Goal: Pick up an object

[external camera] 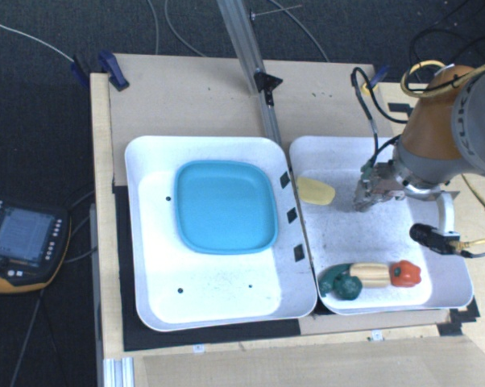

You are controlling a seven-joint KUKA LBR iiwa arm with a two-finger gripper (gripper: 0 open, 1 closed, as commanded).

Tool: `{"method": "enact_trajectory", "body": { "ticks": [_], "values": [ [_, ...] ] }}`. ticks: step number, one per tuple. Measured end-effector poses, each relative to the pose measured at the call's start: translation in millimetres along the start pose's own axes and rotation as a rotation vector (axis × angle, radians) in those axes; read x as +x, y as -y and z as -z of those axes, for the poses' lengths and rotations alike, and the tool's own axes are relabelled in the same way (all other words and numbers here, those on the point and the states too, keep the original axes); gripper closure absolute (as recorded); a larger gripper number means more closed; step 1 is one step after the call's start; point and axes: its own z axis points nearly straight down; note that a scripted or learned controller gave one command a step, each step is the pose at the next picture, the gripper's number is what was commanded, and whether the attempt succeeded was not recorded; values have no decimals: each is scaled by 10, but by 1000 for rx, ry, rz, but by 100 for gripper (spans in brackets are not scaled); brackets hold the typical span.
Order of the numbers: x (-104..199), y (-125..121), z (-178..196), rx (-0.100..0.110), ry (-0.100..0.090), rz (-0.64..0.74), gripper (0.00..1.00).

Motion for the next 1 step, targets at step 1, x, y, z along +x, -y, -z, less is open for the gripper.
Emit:
{"method": "enact_trajectory", "body": {
  "ticks": [1],
  "values": [
    [-77, 14, 463, -2, 1, -1, 100]
  ]
}}
